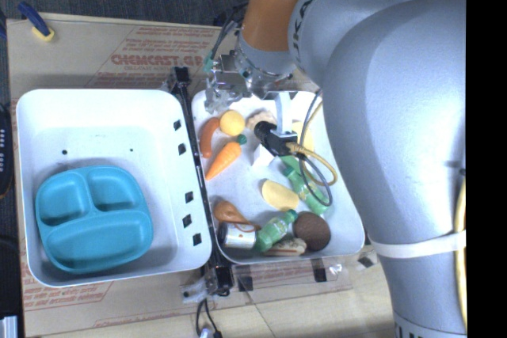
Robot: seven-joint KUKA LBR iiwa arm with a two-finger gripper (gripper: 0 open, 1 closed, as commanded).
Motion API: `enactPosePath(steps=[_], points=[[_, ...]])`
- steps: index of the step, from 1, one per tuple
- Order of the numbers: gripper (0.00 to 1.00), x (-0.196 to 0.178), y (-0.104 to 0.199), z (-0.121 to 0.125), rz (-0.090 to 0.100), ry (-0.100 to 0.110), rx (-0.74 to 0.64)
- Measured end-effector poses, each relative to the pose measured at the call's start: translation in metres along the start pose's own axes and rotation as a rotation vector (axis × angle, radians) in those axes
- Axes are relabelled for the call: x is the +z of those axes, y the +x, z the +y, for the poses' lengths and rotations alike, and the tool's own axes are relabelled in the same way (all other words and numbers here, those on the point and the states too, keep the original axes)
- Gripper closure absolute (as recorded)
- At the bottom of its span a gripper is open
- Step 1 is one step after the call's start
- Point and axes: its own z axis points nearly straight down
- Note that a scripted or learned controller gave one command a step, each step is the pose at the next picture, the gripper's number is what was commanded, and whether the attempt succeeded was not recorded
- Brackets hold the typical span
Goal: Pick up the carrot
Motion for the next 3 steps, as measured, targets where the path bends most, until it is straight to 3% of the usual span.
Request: enactPosePath(steps=[1, 2, 3], points=[[1.0, -0.009, 0.094, -0.033, 0.0, 0.013, 0.156], [1.0, -0.043, 0.125, -0.049, -0.004, 0.008, 0.476], [1.0, -0.04, 0.157, -0.081, -0.007, 0.016, 0.799]])
